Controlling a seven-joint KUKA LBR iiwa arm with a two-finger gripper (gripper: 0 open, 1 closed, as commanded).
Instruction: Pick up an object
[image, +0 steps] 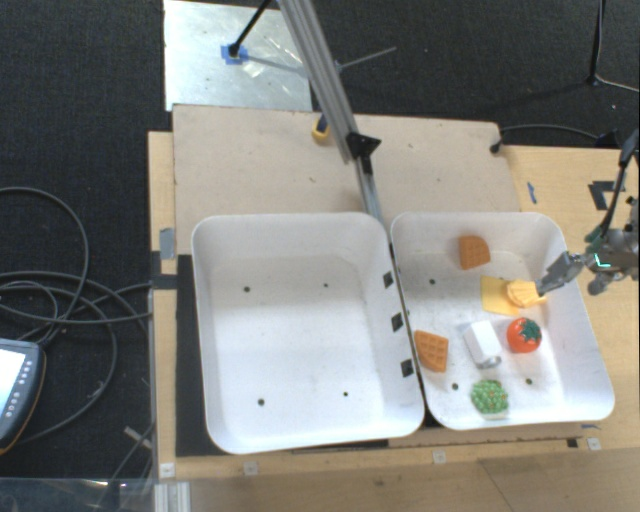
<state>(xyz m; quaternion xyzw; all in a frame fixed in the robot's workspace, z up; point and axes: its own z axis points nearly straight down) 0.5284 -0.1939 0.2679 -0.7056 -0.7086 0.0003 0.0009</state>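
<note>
The tool (556, 272) reaches in from the right edge of the camera view and sits low over the right bin (575, 330), its tip right at the small yellow-orange piece (522, 293) that lies on a flat yellow slice (497, 296). Whether the tool is open, closed or gripping anything cannot be told from this view, since the tip is small and partly merged with the piece beside it. My reading is that the step in hand is the approach or the grasp itself on that yellow-orange piece; nothing looks lifted yet. Around it in the same bin lie a red tomato-like toy (524, 335) just below, a white block (482, 342) to its left, an orange waffle-like piece (432, 351) near the dividing wall, a green round toy (489, 397) toward the front, and a brown bread-like piece (474, 251) toward the back. The left bin (215, 330) stands beside it on the worktop (260, 160). The next move probably calls for a firm close on the piece without catching the slice underneath, then a straight lift clear of the bin wall.
</note>
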